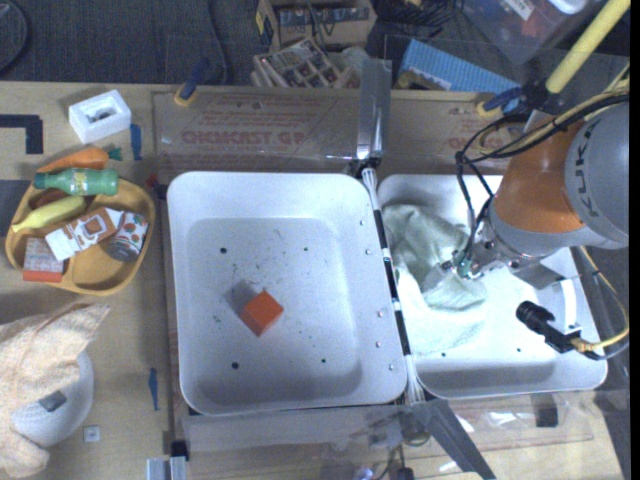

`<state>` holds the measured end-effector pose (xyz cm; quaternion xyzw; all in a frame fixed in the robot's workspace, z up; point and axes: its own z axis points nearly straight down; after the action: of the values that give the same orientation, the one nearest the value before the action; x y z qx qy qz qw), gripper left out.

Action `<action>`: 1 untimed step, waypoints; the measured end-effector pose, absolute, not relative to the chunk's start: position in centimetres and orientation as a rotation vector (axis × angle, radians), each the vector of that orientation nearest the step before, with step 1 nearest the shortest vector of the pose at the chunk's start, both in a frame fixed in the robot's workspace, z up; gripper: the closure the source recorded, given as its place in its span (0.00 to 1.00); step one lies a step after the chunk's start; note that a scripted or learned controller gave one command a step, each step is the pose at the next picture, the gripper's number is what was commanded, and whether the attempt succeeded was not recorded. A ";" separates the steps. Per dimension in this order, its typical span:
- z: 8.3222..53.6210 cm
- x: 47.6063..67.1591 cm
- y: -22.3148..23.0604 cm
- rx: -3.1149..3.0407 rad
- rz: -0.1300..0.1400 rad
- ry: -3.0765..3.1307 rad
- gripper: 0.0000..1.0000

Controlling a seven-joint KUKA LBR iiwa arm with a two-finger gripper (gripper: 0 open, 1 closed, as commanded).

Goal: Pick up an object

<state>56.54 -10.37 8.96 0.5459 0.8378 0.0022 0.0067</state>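
Observation:
An orange cube [263, 311] lies in the left bin [200, 208], left of its middle. A pale green crumpled cloth [425, 243] lies in the right bin [520, 353], against its left wall. The arm with its orange band comes in from the right, and my gripper [466, 265] is down at the cloth's right edge, touching or just above the fabric. The wrist hides the fingertips.
A wooden bowl [120, 273] with a green bottle, a banana and snack packs sits left of the bins. A beige cloth [45, 368] lies at the front left. Black cables loop over the right bin by the arm. A clear panel stands behind the bins.

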 end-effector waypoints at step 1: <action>8.9 54.5 -12.3 1.708 0.007 2.625 0.00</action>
<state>54.48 -12.26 8.95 0.5455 0.8381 0.0023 0.0050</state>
